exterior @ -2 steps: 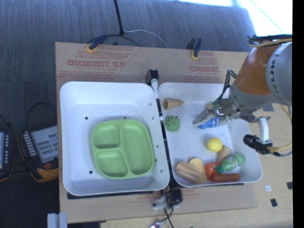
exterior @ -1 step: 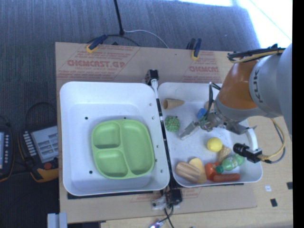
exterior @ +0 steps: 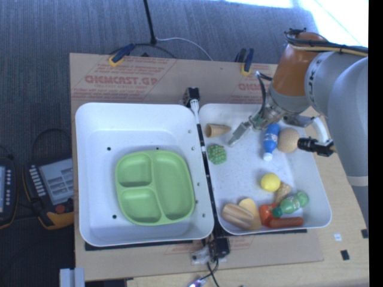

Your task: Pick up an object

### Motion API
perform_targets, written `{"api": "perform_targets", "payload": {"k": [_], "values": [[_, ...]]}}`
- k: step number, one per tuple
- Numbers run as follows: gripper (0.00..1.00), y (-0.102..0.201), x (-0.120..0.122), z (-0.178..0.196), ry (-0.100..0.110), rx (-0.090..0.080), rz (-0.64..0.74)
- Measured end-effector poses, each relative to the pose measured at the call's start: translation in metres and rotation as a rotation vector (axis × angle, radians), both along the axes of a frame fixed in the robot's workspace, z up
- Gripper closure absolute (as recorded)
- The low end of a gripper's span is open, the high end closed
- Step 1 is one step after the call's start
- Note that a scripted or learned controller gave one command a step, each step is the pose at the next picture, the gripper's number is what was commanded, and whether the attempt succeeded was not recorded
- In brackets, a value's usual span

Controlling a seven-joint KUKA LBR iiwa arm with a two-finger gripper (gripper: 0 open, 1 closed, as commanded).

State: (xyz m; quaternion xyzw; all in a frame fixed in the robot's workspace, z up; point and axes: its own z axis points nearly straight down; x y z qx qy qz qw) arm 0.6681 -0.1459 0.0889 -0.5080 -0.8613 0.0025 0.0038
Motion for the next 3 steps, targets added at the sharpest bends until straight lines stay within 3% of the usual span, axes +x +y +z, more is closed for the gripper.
{"api": "perform_targets", "payload": {"k": [1,2,3], "values": [[0.00,-0.063,0.000,0.000,0.013,0.020,0.108],[1.00,-0.068,0.003,0.012,-0.014,-0.002,0.107],[1.00,-0.005,-0.126,0.002,-0.021,-0.003,0.232]]}}
